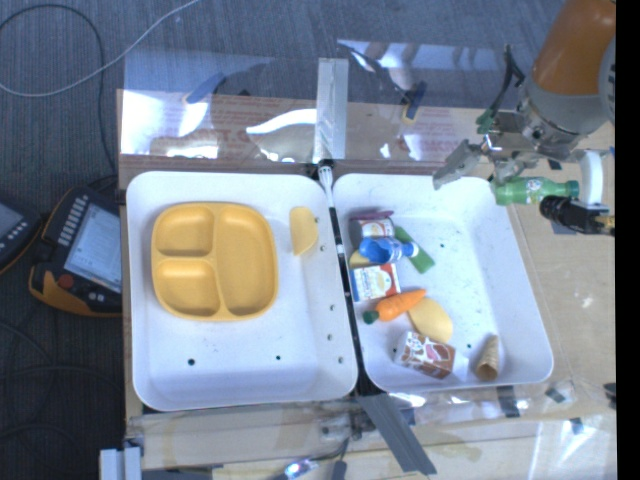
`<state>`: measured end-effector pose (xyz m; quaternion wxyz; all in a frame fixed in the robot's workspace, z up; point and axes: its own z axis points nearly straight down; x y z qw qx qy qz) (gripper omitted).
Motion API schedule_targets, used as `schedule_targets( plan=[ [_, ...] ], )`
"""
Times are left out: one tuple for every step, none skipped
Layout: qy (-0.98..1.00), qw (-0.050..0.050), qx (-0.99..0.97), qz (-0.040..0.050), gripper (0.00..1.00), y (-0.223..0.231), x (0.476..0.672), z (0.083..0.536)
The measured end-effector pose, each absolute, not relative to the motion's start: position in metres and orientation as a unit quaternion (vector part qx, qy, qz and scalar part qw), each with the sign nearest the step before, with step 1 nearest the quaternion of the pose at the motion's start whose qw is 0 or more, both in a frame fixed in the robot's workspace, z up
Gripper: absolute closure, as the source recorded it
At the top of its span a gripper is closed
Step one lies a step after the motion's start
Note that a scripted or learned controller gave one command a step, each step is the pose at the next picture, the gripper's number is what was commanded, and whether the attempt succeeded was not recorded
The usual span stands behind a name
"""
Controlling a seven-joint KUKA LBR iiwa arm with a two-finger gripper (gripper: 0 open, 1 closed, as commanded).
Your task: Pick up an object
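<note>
My gripper (528, 173) hangs over the far right rim of the right bin (520, 298), under the orange-banded wrist. A green bottle (530, 190) with a pale cap lies sideways between its fingers, lifted above the bin. Lower in the right bin lie a maroon box (372, 226), a blue bottle (385, 251), a green piece (418, 256), a printed packet (375, 283), a carrot (402, 305), a yellow lemon-like fruit (431, 320), a brown carton (425, 355) and a cone (487, 358).
The left bin (200, 358) holds a yellow divided plate (213, 260) and a small yellow piece (303, 230) by the middle divider. A teach pendant (75, 253) lies on the floor to the left. Shiny foil lines the bench behind the bins.
</note>
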<state>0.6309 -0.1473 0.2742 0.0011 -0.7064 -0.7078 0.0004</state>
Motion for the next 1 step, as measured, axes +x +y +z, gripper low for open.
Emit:
schedule_targets(
  plan=[
    [-0.65,0.002,-0.76,0.002,0.0,-0.0801,0.5016,0.1972]
  ],
)
